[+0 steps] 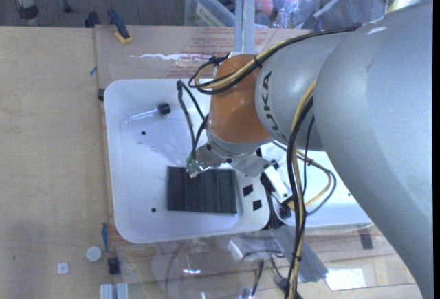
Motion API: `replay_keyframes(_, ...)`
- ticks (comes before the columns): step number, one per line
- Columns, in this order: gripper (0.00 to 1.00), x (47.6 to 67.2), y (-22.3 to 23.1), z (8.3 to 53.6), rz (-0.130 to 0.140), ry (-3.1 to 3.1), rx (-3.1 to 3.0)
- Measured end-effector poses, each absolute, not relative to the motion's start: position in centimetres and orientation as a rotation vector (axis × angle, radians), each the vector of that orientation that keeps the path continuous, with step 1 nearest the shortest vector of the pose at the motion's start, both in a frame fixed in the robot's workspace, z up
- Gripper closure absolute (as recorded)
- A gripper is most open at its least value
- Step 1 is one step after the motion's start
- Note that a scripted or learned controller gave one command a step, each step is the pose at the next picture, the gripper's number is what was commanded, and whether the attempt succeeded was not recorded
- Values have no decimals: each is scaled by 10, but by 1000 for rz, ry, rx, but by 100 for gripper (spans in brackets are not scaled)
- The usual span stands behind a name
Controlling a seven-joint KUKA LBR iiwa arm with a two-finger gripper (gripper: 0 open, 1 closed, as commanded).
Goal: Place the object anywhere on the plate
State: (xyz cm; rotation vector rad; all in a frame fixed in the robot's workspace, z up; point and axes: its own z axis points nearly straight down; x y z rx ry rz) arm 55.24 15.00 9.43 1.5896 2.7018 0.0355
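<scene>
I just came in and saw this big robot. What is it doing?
A grey robot arm with an orange band reaches in from the right over a white bin. Its wrist hangs just above a dark ribbed plate lying in the bin. A small clear tube with a black cap lies apart, near the bin's far corner. The arm's job is to put an object on the plate.

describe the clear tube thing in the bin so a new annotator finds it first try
Start at the shallow white bin on the left of the camera view. Look in its upper-left part, well above the ridged black rectangular plate that lies under the arm. There lies the clear plastic tube, slanted, with a small black cap at its right end; it is see-through and slim, unlike the flat dark plate.
</scene>
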Motion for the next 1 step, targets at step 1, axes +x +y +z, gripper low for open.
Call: replay_keyframes(1,100,531,210,97,17,2285,2150)
